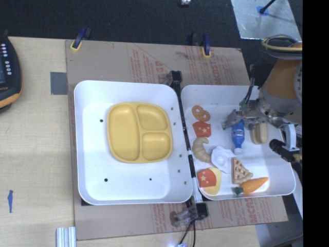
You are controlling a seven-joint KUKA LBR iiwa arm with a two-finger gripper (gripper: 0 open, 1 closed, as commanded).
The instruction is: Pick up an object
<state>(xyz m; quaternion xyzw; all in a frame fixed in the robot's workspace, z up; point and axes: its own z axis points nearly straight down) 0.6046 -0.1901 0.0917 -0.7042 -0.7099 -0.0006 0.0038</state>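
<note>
My gripper (pixel 239 121) hangs over the right bin (pixel 280 189), near its far right part, on the grey arm with the orange band. Its fingers look spread, so it is open with nothing held between them. A small blue bottle (pixel 237 139) lies just below the gripper, its far end under the fingertips. Right beside the bottle lies a tan bread roll (pixel 259 133). Further left are a pretzel (pixel 200 112), a red piece (pixel 201 129) and a croissant (pixel 201 149).
The right bin also holds a white lump (pixel 221 157), a pizza slice (pixel 238 170), a carrot (pixel 253 184) and a red-and-yellow piece (pixel 208 179). In the left bin (pixel 92 184) lies a yellow divided plate (pixel 139 131). A ridge separates the bins.
</note>
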